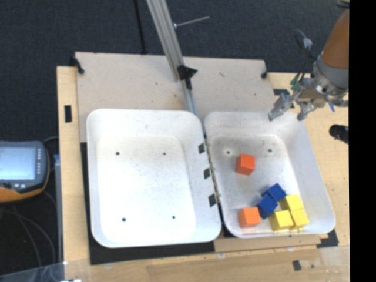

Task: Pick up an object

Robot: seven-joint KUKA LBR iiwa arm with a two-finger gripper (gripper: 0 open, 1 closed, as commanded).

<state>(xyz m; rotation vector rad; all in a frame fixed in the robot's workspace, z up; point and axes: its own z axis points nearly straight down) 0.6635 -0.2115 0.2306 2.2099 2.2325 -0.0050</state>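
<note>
Camera view looked down on a lone orange cube [245, 164] sitting by itself near the middle of the right bin [305, 151], well apart from everything else, which made it the easiest target for a pick. Nearer the bin's front corner, five more cubes huddled together: a second orange one [249, 217] beside two blue cubes [271, 198], with a yellow cluster [290, 212] pressed against them toward the rim. That pile lay tight enough that fingers coming down on any one piece would probably have nudged its neighbours, and the sloping wall close by left little room on the outer side.

The gripper [289, 106] hung above the bin's far rim, toward the right corner, with its two fingers spread apart and nothing between them. It was well clear of every cube, so no grasp had begun. The arm [335, 51], grey with its orange band, reached in from the right and stood high over the bench [67, 157], a posture that suited a start or approach position rather than a descent.

The left bin [147, 178] lay alongside, touching the right one along a clipped seam. A slanted metal rail [167, 31] rose behind the bins, and a handheld pendant [22, 166] rested off the bench's left edge.
</note>
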